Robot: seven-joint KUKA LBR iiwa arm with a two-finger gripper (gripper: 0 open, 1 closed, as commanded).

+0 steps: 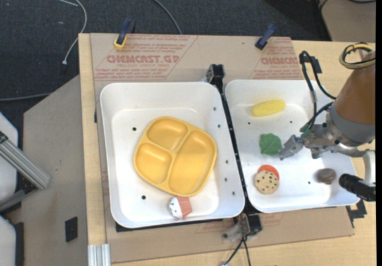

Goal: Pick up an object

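Note:
The right bin (298,89) holds a yellow corn cob (268,107) at the back, a green leafy piece (270,143) in the middle, a round cookie (267,181) with an orange-red piece at its top edge, and a small brown lump (326,176) at the right. My gripper (292,148) hangs low over the right bin, just right of the green piece and above the cookie, tilted down to the left. Nothing is seen held in it. The grey arm with its orange band (359,95) covers the bin's right side.
The left bin (119,139) bears a yellow divided plate (175,155) and a small red and white item (178,207) near its front wall. Black cables (310,74) run along the arm. Clamps sit on the bench's far edge.

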